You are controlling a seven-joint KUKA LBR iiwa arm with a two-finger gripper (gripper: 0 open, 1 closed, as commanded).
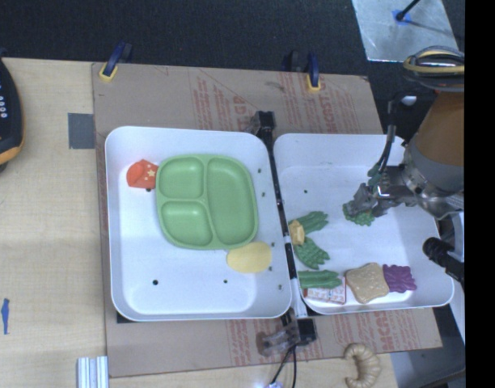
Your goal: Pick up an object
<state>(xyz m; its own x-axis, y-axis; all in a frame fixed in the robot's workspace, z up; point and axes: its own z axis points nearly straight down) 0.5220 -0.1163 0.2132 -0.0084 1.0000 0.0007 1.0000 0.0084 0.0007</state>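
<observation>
Tool (pixel 365 208) at green toy (pixel 361 214)

A pale wooden bench (pixel 37 249) topped with brown cardboard (pixel 231 99) stands on dark carpet (pixel 191 10).

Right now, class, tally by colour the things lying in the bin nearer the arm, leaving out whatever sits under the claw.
Green pieces: 3
Yellow piece: 1
Tan slice: 1
Purple piece: 1
White and red card: 1
Total: 7
</observation>
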